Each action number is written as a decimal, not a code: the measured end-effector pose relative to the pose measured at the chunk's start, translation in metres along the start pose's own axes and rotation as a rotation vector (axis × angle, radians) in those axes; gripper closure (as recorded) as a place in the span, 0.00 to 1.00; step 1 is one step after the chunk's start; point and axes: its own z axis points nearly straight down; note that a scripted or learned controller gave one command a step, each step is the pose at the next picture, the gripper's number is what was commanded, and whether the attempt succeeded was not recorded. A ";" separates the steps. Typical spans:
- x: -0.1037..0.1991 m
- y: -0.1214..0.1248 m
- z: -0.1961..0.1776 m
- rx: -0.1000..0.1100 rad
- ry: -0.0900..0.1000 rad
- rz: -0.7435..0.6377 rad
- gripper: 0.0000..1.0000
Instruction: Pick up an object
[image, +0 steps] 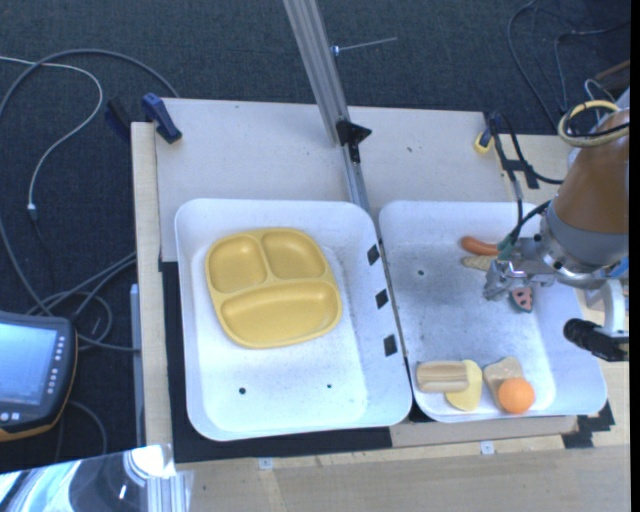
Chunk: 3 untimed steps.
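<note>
My gripper (505, 283) hangs low over the upper right part of the right bin (440, 310). Just to its upper left lies an orange carrot-like piece (476, 243), with a small tan piece (476, 263) right below it, close to the gripper's left side. A small reddish-brown piece (524, 299) shows at the gripper's lower right edge. Whether anything sits in the gripper is hidden by its body. At the bin's front edge lie a tan bread-like block (441, 376), a yellow wedge (465, 397), a beige block (502, 371) and an orange ball (516, 396).
The left bin (290, 390) holds a yellow divided plate (273, 286) in its upper half. A metal pole (330, 90) runs down between the bins from the top. Black clips (381, 298) sit on the shared rim. Cables lie on the bench at upper right.
</note>
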 end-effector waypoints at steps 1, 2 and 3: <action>0.002 0.012 -0.058 -0.001 0.000 -0.001 1.00; 0.002 0.013 -0.097 0.001 0.000 -0.001 1.00; 0.065 0.017 -0.099 0.007 0.005 -0.007 1.00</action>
